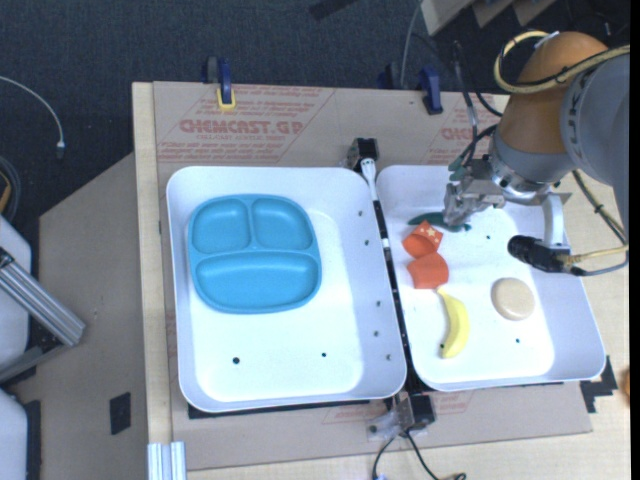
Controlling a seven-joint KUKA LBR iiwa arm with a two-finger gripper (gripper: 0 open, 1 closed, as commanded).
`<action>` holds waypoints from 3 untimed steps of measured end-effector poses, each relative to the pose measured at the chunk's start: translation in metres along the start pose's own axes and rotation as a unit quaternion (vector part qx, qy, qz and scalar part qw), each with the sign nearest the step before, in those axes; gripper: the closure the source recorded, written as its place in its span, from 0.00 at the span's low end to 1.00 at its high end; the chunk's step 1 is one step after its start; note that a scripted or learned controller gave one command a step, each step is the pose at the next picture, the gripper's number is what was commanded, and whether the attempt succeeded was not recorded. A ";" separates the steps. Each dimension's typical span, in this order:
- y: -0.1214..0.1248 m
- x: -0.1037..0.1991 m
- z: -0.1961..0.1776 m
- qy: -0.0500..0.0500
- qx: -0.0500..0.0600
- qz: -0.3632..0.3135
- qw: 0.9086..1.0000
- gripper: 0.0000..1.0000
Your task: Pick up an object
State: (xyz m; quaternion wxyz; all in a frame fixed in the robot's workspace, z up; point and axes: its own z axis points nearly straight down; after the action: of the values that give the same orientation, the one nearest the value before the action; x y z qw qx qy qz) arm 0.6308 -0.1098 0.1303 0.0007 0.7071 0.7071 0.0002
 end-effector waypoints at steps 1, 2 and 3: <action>0.001 -0.004 -0.064 -0.001 -0.003 0.000 1.000 1.00; 0.002 -0.004 -0.098 -0.001 -0.002 0.000 1.000 1.00; -0.014 0.053 -0.101 0.002 0.002 -0.003 1.000 1.00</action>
State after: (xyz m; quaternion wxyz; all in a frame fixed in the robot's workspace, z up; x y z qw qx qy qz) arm 0.6165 -0.0564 0.2309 -0.0017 0.7050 0.7092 0.0002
